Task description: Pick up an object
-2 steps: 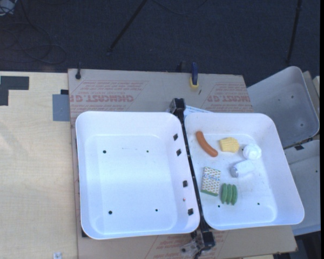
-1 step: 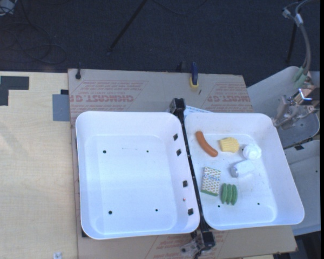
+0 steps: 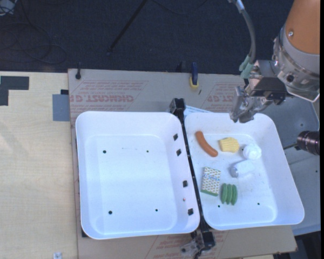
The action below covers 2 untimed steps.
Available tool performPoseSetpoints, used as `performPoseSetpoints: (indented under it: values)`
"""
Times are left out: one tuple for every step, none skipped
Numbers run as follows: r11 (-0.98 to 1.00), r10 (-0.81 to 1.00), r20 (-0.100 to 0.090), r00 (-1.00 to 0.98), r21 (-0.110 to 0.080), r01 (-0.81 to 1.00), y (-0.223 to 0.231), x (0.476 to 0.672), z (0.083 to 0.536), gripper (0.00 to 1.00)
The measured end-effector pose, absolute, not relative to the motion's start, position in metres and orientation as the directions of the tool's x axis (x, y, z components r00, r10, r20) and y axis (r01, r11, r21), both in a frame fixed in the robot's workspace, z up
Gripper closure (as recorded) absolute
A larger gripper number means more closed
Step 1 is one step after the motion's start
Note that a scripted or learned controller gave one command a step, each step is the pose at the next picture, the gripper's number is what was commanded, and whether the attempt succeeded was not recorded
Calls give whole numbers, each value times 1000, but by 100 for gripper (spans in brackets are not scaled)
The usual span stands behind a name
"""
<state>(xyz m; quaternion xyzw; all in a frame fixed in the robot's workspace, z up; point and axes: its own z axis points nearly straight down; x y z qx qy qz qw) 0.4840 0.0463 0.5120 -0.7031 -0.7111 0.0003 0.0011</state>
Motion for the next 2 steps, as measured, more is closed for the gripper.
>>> performPoseSetpoints:
  values:
    - [-3, 1000, -1, 3, -9, 1000, 6, 475, 462, 100]
    - [2, 1000, -1, -3, -12, 1000, 36, 519, 375, 100]
